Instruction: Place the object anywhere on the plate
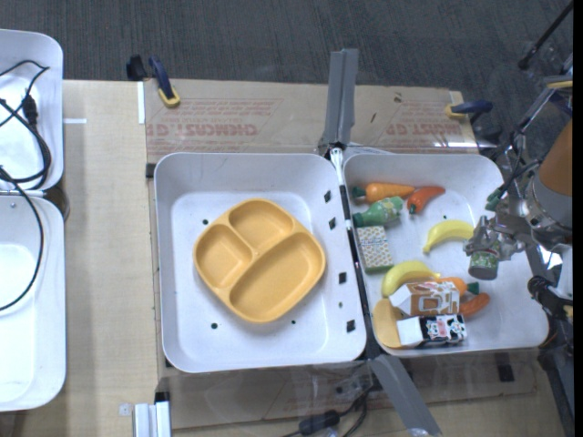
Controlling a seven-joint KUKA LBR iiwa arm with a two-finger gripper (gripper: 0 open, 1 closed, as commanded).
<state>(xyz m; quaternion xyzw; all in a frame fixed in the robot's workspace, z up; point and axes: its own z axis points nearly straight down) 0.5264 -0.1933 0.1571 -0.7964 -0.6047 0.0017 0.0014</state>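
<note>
Right bin, far right side: small grey-green can, upright, over bare white floor. Directly above it in view, touching or overlapping its top: gripper. Clamped on the can or merely over it: cannot tell; gripper state not readable from this angle. Arm entering from the right edge, orange band visible.

Just left of the can: banana, curved, lying flat, apart from the can. Below-left: second banana, resting against a tan carton. Under the carton, at the bin's front edge: black-and-white box, beside a yellow dish. Right of the carton, near the can but not touching: orange-red veg.

Along the bin's back: carrot, then a pepper just to its right. Below the carrot: green bottle, on its side. Below that, by the left wall: checkered block.

Left bin: yellow plate, three compartments, roughly centred, turned at an angle to the bin walls. Well apart from the can, with the divider between bins lying between them. Can not on the plate.

Both bins on a wooden bench.
</note>
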